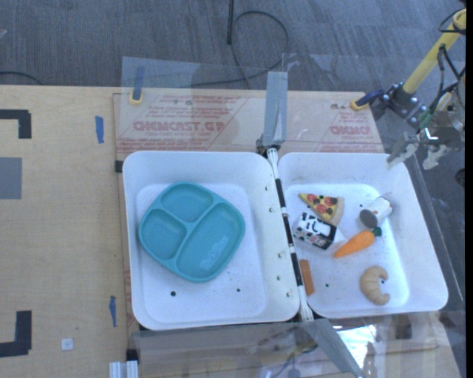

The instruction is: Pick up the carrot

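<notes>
The smooth, tapered orange carrot [356,243] lies slantwise, tip down-left, green end up-right beside a grey-capped cylinder [375,212]. Gripper [414,144] state: cannot tell.

We saw a pale plywood bench top [59,221] filling the left side, marked with black tape squares [22,124] and short blue tape strips [99,129]. Beyond its far edge lay grey carpeted floor [148,29] with a thin black cable [259,22] looping across it. A clear plastic sheet with red lettering [185,122] lay flat on the bench. Light was even and soft.
</notes>
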Robot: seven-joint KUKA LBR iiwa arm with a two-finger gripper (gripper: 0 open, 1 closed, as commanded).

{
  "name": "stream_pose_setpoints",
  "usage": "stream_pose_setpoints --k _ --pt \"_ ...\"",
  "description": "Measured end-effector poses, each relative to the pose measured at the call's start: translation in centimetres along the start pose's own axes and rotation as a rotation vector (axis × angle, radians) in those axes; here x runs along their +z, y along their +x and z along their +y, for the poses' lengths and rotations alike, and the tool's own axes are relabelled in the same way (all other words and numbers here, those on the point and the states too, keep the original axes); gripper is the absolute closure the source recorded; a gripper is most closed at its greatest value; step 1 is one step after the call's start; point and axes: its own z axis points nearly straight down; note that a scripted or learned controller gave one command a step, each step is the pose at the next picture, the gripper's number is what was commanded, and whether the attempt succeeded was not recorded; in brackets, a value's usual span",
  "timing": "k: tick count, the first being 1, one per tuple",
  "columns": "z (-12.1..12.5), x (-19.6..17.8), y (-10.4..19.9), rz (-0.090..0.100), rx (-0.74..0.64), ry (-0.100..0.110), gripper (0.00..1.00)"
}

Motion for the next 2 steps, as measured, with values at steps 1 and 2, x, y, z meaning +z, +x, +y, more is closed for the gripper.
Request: stream_pose_setpoints --k 1,2 --pt "-1.8 13.1 5.1 -0.003 0.114 -0.021 0.0" --pt "-7.9 16.8 5.6 -0.001 0.307 -0.011 0.0"
